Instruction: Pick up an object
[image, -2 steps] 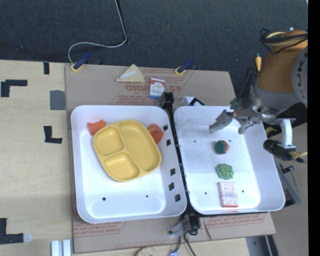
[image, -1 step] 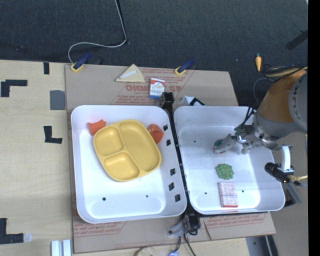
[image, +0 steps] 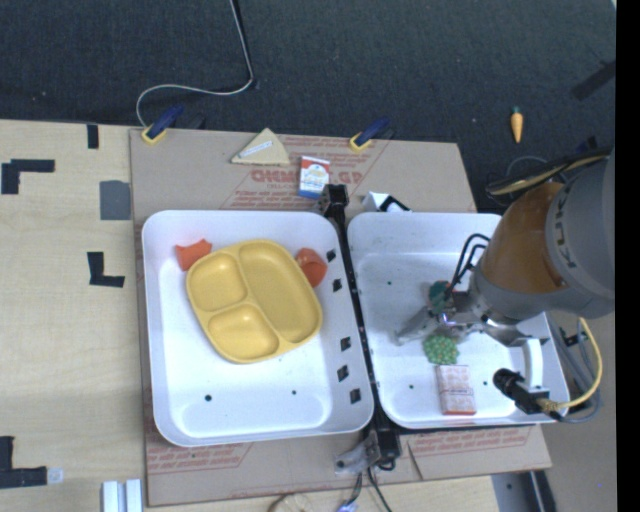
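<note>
Right bin (image: 400, 400): shallow, white, on a cardboard sheet (image: 420, 170) laid over the desk (image: 60, 330); taken here as the landmark. Inside it, toward the middle, a green bumpy ball (image: 441, 349), with the gripper (image: 440, 322) directly above it on the far side; whether the two touch cannot be told, and the ball is not seen between the fingers. A smaller dark green item (image: 439, 293) sits just beyond the gripper, partly hidden. Nearer the bin's front wall, just beside the ball, a small pink and white box (image: 456, 389) lies flat. The gripper's state, apart or together, cannot be told from this angle. The grey arm with its orange band (image: 525, 245) enters over the bin's right wall. Left of the right bin, touching it along a black divider, is the left bin (image: 250, 410), holding a yellow three-part tray (image: 255, 300), an orange piece (image: 192, 252) at the tray's far left corner and a red piece (image: 313, 266) at its right edge. Beyond the right bin, on the cardboard: a small red and white carton (image: 314, 178), a tan wedge (image: 263, 149), and two blue and yellow clamps (image: 368, 133).
</note>
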